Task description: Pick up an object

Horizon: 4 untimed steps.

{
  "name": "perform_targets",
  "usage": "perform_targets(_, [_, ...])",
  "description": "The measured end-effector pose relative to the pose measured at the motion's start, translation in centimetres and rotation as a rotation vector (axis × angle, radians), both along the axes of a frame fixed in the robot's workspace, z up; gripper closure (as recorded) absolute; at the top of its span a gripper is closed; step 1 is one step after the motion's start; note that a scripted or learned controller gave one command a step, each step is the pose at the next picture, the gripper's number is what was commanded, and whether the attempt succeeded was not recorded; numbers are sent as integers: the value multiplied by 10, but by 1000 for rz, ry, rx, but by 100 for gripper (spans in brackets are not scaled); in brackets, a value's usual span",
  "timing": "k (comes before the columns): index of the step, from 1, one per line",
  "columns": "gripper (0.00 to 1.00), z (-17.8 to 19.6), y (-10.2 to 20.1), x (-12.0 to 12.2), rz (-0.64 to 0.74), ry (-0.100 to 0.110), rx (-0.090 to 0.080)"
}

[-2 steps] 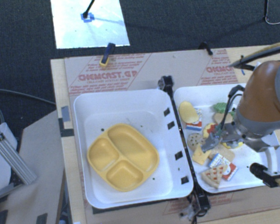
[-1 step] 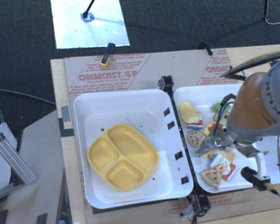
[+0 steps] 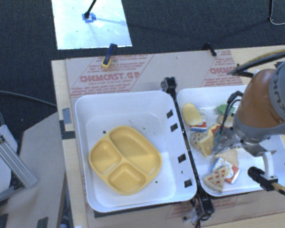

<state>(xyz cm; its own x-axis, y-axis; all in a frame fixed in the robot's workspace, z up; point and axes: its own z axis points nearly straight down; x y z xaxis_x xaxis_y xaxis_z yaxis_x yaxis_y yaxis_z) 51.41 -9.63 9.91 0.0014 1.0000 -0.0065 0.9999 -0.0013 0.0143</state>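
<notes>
The arm (image 3: 268, 105) reaches in from the right and hangs low over the right bin (image 3: 201, 95), its orange band bulking above the toy food. The claw (image 3: 220, 142) sits down among the pile, and whether it is spread or pinching anything I cannot tell; the wrist covers it. In that bin, a pale yellow piece (image 3: 191, 113) lies near the top left, a green item (image 3: 223, 109) peeks out beside the arm, a cracker-like round piece (image 3: 202, 142) rests just left of the claw, and a pizza slice (image 3: 216, 178) lies near the bottom edge, touching a red-and-white piece (image 3: 233, 174). The left bin (image 3: 126, 103) holds a yellow divided tray (image 3: 124, 159), sitting tilted. Both bins rest side by side on the surface (image 3: 143, 70), on its printed cardboard cover.
</notes>
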Motion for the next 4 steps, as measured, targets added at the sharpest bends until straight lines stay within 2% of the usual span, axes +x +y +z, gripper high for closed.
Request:
perform_targets(1, [0, -1, 0, 0, 0, 1, 1])
perform_targets(2, [0, -12, 11, 16, 4, 7, 2])
perform_targets(3, [100, 0, 11, 18, 5, 0, 4])
perform_targets(4, [100, 107, 77, 26, 13, 3, 9])
